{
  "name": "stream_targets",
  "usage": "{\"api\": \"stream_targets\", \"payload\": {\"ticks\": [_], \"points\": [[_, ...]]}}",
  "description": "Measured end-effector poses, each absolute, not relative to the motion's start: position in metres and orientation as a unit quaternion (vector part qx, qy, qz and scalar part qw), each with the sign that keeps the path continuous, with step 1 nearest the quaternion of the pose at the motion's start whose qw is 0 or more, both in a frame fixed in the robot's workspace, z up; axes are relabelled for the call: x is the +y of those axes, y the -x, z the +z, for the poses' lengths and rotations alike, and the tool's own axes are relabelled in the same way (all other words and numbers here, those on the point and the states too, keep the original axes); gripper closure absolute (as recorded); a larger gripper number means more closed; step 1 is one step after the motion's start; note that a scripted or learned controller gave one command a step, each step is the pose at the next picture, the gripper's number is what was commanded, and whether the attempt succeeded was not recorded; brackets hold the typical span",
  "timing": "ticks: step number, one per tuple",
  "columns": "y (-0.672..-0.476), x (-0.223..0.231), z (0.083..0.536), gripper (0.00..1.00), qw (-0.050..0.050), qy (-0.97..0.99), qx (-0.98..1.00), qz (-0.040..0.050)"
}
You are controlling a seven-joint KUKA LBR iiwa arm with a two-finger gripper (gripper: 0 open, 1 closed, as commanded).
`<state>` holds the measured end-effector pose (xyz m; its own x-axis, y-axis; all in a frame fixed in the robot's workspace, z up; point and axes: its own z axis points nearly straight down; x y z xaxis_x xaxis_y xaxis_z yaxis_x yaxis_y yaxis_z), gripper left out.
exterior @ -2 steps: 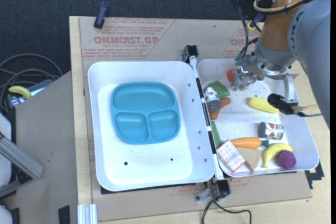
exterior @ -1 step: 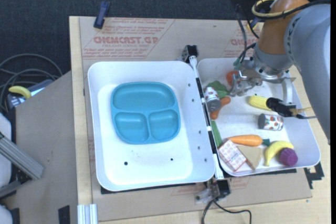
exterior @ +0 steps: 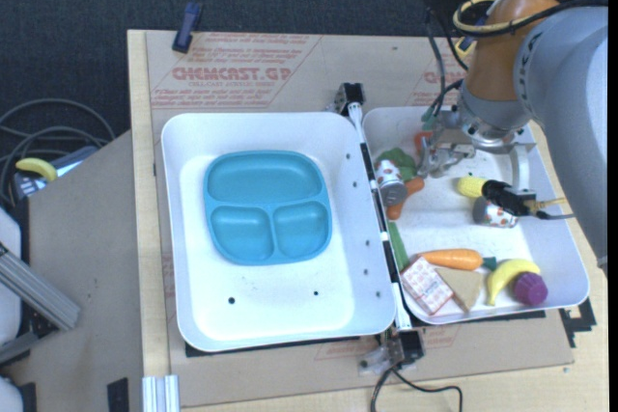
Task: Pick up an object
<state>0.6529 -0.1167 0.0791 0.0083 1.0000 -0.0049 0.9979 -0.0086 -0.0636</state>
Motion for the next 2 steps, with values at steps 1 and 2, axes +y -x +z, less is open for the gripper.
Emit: {"api": "stream_targets", "payload": {"ticks": [1,2], "points": [[-0.6531,-0.1197,0.079,0.0,0.023,0.709,-0.704,0.0225],[-0.6532,-0.1203,0.079,0.0,0.023,0.709,-0.704,0.0224]]}}
